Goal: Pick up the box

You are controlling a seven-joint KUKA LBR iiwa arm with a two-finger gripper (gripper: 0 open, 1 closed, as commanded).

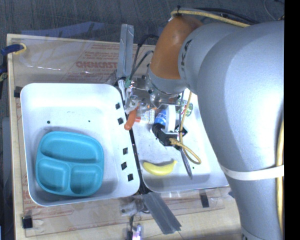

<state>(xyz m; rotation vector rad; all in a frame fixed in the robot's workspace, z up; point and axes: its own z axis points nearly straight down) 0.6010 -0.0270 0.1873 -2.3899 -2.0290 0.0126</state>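
In the camera view, the grey arm with the orange band point(170, 49) is seen reaching in from the right over the right-hand shallow white bin point(180, 186). The two-finger gripper point(137, 103) is lowered at the far left corner of that bin, close to the wall shared with the left-hand shallow white bin point(65, 104). Whether the gripper is open or closed cannot be told, as its tip is masked by the wrist hardware. Nothing can be confirmed as held.

A small white and blue box point(162, 118) is located in the far part of the right bin, just right of the gripper and partly covered by the wrist; its full outline is hidden. A short orange-red object point(132, 120) is seen just near of the gripper, against the shared wall; contact with the gripper cannot be determined.

Item count, right bin: one box, one orange-red object, one yellow banana point(158, 167). The banana lies on its side at the near end, well apart from the gripper.

Item count, left bin: one light blue plastic tray with three compartments point(70, 163), set flat in the near left part.
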